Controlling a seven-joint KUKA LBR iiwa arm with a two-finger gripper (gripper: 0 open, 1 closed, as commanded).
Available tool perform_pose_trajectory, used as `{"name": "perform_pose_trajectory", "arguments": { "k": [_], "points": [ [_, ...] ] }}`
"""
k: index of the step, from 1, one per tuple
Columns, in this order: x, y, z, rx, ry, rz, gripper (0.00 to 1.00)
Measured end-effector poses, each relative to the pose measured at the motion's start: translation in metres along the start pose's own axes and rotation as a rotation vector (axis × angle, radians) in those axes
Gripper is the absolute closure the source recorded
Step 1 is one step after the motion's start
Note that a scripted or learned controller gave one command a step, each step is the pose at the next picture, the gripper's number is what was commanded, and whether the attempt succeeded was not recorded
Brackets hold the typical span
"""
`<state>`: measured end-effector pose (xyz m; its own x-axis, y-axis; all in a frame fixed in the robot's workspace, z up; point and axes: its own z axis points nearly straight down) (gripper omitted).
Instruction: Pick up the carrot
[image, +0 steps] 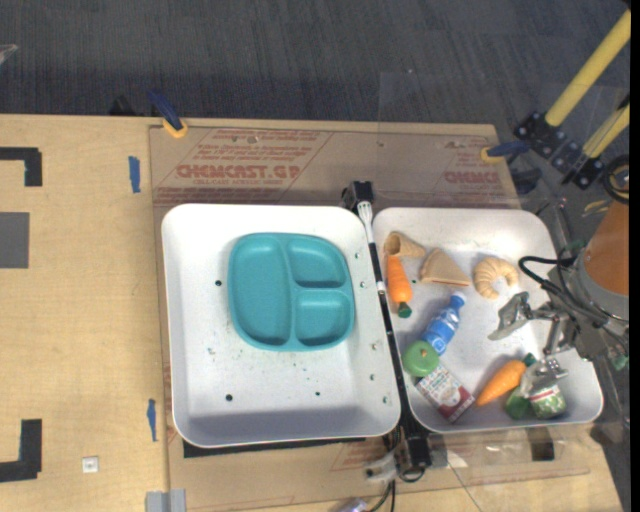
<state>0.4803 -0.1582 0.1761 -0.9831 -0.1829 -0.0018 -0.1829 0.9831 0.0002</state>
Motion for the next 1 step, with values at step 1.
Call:
{"name": "perform_pose_trajectory", "arguments": {
  "k": [1],
  "points": [
    [0.0014,-0.0540,0.0748,-0.003,0.000,-0.249,0.00]
  ]
}}
